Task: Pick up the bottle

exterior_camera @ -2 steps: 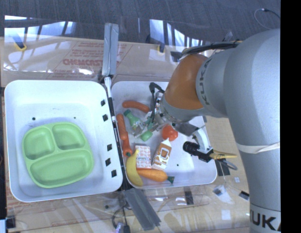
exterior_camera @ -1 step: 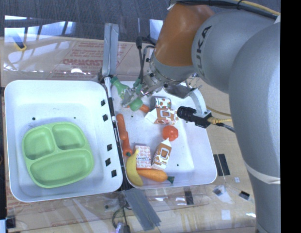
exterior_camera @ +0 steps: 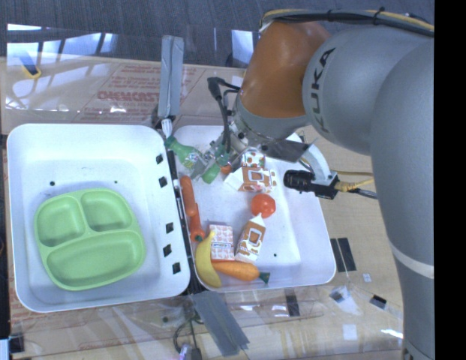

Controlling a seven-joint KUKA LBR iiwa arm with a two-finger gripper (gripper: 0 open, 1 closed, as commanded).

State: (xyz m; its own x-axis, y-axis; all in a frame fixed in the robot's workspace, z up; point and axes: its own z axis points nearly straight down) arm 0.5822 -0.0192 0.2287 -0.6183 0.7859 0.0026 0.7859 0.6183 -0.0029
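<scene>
A see-through green bottle [exterior_camera: 190, 159] lies on its side in the far left corner of the right bin [exterior_camera: 311, 265], close to the wall between the bins. My gripper [exterior_camera: 220, 158] is low over that corner, right beside the bottle's right end and seemingly touching it. The grey wrist and the orange band [exterior_camera: 281, 70] hang above it and hide part of the bin's far side. From this angle I cannot make out whether the bottle is held.
The right bin also holds a brown-and-white carton [exterior_camera: 257, 175], a red tomato [exterior_camera: 263, 205], a small white-capped carton [exterior_camera: 251, 241], a pink box [exterior_camera: 221, 239], a banana [exterior_camera: 205, 262], a carrot [exterior_camera: 236, 270] and a long orange stick [exterior_camera: 190, 205]. A green divided plate [exterior_camera: 88, 237] lies in the left bin [exterior_camera: 26, 152].
</scene>
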